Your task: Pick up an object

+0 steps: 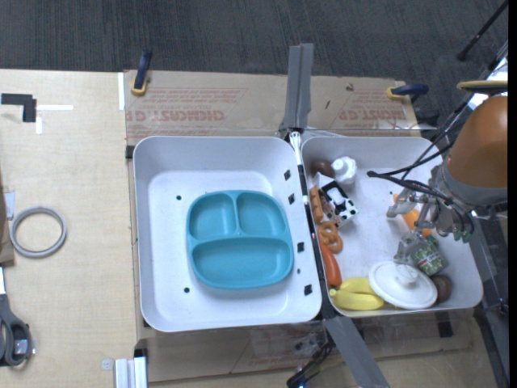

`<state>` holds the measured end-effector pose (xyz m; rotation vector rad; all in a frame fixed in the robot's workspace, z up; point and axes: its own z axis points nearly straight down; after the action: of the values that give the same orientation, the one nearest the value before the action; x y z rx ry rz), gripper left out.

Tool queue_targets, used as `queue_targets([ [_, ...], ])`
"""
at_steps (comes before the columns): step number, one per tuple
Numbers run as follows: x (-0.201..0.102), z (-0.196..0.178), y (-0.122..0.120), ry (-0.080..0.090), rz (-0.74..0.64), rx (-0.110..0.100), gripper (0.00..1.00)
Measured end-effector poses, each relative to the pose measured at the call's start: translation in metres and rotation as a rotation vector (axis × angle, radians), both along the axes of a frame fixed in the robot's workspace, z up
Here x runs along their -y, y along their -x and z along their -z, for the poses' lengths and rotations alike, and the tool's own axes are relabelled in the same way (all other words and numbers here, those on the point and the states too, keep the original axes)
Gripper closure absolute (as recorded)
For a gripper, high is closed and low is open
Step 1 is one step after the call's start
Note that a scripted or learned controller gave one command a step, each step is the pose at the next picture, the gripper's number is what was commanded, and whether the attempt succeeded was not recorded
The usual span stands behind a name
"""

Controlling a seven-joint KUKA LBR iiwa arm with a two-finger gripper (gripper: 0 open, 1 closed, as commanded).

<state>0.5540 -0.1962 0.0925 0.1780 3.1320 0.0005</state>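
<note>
Banana, white lid: right bin, six o'clock. Gripper, three o'clock: over orange item; grip state cannot be told. Pick unconfirmed.

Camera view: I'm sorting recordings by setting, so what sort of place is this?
Probably a robotics lab bench, not a home. Two white bins sit on clamped cardboard; toy food such as a banana fills the right one, and a cabled robot arm reaches in.

Bench with 2 white bins
</note>
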Motion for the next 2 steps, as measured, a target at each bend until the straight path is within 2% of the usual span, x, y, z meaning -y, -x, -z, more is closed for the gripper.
queue_targets([
  [1,-0.005,0.0,-0.015,0.0,0.044,0.0,0.0],
  [2,0.003,0.001,0.0,-0.001,0.099,-0.003,0.0],
])
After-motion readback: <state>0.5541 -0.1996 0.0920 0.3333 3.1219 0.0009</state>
